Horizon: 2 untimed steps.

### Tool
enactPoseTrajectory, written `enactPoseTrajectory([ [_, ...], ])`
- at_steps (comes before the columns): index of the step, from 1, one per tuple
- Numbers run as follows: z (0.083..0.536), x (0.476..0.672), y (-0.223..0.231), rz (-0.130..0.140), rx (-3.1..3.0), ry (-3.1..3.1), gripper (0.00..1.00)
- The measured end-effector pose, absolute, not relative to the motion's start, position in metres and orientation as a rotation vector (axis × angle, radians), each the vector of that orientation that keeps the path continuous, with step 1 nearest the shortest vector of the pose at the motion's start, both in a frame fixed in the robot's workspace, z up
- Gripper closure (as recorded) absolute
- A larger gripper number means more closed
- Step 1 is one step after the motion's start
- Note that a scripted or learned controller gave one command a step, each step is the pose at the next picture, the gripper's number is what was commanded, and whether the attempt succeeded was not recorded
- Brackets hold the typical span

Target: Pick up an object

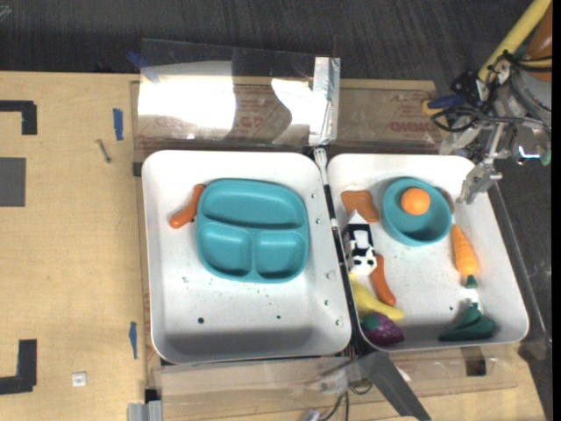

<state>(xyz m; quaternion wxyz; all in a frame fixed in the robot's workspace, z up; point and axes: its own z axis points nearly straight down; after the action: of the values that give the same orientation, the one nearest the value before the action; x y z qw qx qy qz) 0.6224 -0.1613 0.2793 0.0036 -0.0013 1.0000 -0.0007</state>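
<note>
1 carrot (464,254) below pincer (479,179)

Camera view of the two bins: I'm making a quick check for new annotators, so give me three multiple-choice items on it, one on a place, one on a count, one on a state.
1. Where does the orange ball lie?
A. In the teal bowl in the right bin
B. On the teal divided plate
C. On the bench outside the bins

2. How many compartments does the teal divided plate have?
A. Two
B. Three
C. Five

3. How does the pincer stand relative to the objects?
A. Clamped on the carrot
B. Lifting the teal bowl
C. Over the right bin's far right corner, with nothing between its fingers

Answers: 1 A, the ball sits inside the bowl's rim. 2 B, one long section above two smaller ones. 3 C, the pincer is near the bin's upper right corner, apart from every object.
</note>
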Motion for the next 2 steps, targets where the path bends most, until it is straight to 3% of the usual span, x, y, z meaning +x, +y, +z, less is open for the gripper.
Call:
enactPoseTrajectory([
  [1, 0.100, 0.634, -0.192, 0.000, 0.236, 3.121, 0.00],
  [2, 0.092, 0.620, -0.178, -0.002, 0.370, 3.105, 0.00],
])
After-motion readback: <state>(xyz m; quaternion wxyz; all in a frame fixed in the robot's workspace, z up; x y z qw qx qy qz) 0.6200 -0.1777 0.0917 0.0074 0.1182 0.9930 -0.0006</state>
